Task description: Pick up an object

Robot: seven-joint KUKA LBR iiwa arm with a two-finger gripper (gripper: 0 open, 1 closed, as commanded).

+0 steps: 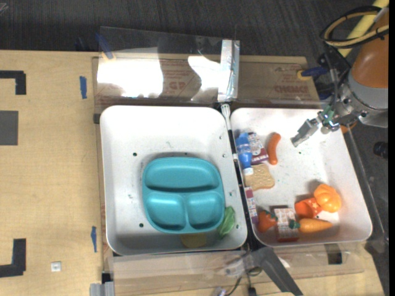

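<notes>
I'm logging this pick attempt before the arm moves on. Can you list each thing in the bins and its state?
Teal tray: upright, flat in the left bin.
Green thing: tucked against the tray's corner.
Blue bottle: lying by the divider.
Sausage: lying flat.
Cracker: flat on the bin floor.
Carrot: lying on its side.
Orange toy: resting above the carrot.
Gripper: over the right bin, holding nothing.

We see a light wooden desk (49, 184) carrying black square markers (13, 82) and strips of blue tape (83, 86). Behind the bins a clear plastic sheet (166, 73) stands over brown cardboard (271, 79). Dark grey carpet (185, 5) lies beyond, with yellow and black cables (355, 23) at upper right.
</notes>
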